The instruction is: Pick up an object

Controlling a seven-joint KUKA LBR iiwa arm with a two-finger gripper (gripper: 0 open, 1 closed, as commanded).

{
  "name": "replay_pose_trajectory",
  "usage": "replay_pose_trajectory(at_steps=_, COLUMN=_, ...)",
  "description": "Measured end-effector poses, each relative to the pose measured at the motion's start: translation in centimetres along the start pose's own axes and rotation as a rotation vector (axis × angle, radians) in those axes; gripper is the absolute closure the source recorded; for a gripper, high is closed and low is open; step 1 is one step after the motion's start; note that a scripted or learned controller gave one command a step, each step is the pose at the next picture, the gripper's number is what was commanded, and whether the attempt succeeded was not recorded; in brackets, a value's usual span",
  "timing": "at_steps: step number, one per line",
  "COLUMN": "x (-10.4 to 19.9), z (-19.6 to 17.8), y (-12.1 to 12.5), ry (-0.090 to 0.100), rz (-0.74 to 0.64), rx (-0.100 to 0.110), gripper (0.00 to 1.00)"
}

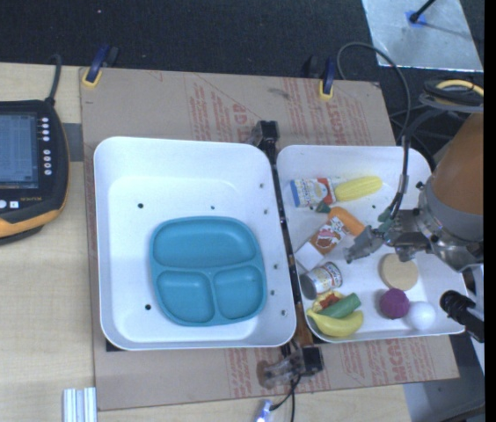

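The right white bin (353,159) holds several small items. A yellow corn cob (358,186) and a red-and-white packet (309,192) lie at its far side. An orange carrot (346,220) and a small snack packet (327,236) sit mid-bin, with a tin can (323,278) below them. A banana (337,324) and a green piece (345,306) rest at the near edge, beside a purple ball (394,303), a white ball (422,315) and a tan disc (399,273). My gripper (364,243) hangs over the bin's middle, just right of the carrot, with nothing visibly in it.
The left white bin (125,174) carries a blue divided plate (206,267). A teach pendant (10,170) lies on the bench at far left. A black cable (399,183) loops down to the wrist, and the grey arm (455,209) covers the right bin's right side.
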State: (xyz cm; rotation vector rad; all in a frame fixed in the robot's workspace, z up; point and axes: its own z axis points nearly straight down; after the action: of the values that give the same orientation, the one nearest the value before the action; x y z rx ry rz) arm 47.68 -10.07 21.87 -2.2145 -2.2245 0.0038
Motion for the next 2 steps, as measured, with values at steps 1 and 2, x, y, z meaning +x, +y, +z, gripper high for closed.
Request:
replay_pose_trajectory(at_steps=1, x=-8.8, z=12.5, y=1.1, ry=-0.003, rz=0.0, rx=-0.003, gripper=0.0)
replay_pose_trajectory(at_steps=2, x=-8.9, z=11.4, y=1.2, ry=-0.006, rz=-0.004, rx=-0.005, gripper=1.0)
